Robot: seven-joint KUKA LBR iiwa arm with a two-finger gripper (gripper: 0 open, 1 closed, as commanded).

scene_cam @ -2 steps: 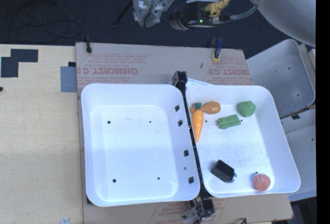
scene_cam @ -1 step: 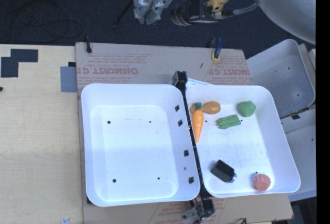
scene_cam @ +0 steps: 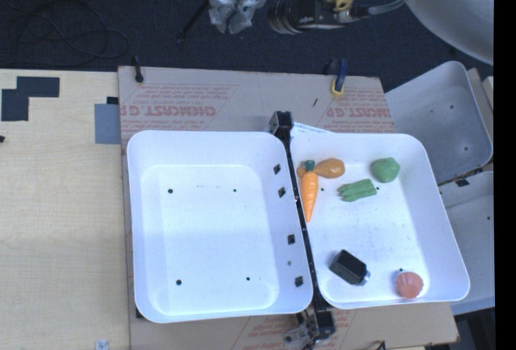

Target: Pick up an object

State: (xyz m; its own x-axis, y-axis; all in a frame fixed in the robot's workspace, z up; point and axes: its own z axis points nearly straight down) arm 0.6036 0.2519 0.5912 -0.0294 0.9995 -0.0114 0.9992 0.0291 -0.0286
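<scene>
Objects (scene_cam: 349, 267) lie far from hand (scene_cam: 234, 14).

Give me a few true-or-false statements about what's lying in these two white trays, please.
1. The carrot lies in the right bin. True.
2. The black block sits in the left bin. False: it is in the right bin, near the front.
3. The gripper is holding the carrot. False: it hangs above the bench's far edge, away from the bins.
4. A red ball lies in the right bin's near corner. True.
5. Two green items lie close together. True.
</scene>
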